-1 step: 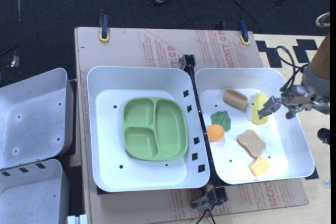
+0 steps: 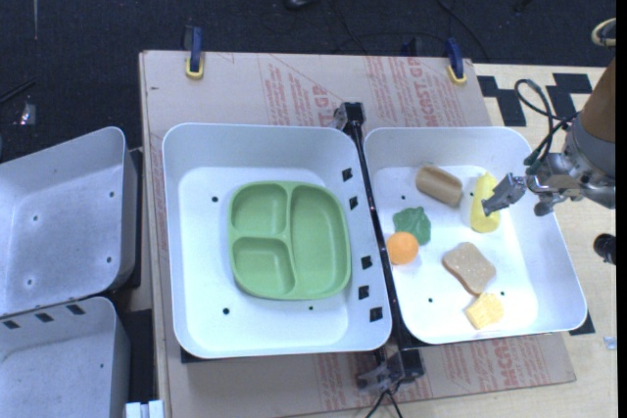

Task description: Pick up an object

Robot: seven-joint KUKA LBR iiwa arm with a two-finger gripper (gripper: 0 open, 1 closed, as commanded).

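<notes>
- Right bin (image 2: 549, 303), front first: cheese (image 2: 484, 310) nearest, then toast (image 2: 468, 266) just behind it.
- Orange (image 2: 403, 248) sits touching a green leaf (image 2: 413, 223) by the divider.
- Further back, yellow banana (image 2: 483, 205) and a bread roll (image 2: 439, 184).
- Gripper (image 2: 507, 192) is over the banana's right side, can't tell if its jaws are open or closed.
- Left bin (image 2: 186, 240) just has a green tray (image 2: 290, 240), three compartments, nothing in them.

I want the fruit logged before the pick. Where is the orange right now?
The orange lies in the right bin, near its left wall, just below the green leafy piece and left of the bread slice.
</notes>
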